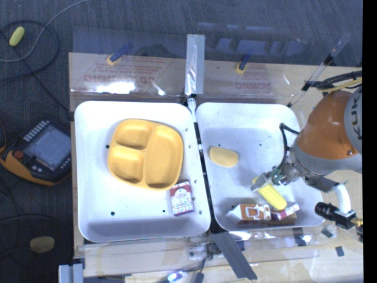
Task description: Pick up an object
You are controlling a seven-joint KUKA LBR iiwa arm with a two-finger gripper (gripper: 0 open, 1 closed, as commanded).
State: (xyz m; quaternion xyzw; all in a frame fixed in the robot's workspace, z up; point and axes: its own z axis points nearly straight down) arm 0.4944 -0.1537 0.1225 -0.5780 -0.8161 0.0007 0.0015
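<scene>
The right bin [247, 118] holds a pale yellow oval piece [224, 156] near its left wall, a bright yellow corn-like piece [274, 197] lying at a slant, and a brown and red packet [262, 212] flat against the front wall. My gripper [270, 180] is low in this bin, right at the upper left end of the corn-like piece and seemingly touching it. The grey arm with its orange band [327, 137] reaches in over the bin's right side. In the left bin [82, 175] lie a yellow divided plate [147, 152] and a small red box [181, 199].
The shared wall between the two bins [200, 158] runs down the middle. A clear panel with yellow clips [194, 58] stands behind the bins. On the floor at the left lie a handheld controller [41, 152] and cables.
</scene>
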